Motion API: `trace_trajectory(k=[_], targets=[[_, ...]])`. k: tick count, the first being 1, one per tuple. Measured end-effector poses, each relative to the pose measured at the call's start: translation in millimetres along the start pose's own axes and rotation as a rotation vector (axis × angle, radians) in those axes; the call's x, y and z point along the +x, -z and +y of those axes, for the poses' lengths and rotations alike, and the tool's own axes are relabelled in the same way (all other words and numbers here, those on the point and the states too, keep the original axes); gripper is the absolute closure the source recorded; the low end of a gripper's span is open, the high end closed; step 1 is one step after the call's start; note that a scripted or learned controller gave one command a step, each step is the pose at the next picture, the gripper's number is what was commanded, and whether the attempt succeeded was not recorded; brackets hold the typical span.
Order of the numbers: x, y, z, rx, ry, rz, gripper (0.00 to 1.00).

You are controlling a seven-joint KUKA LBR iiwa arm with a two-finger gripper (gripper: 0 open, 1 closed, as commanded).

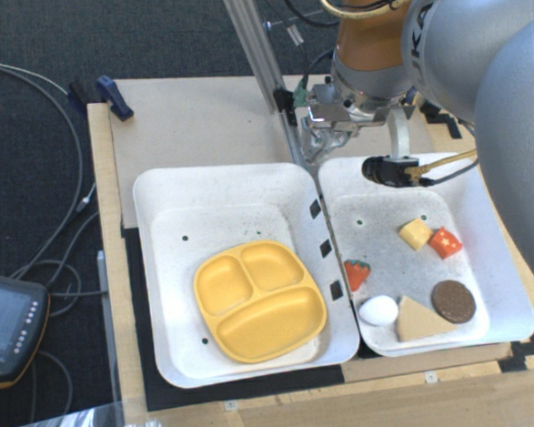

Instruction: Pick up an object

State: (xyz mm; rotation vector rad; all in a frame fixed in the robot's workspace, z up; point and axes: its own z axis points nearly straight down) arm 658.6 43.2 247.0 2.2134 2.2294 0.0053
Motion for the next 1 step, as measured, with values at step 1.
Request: trace_trajectory(k=[1], targets=[[50.8,-14.5,2.8,0.002,-0.001,0.0,1.0]])
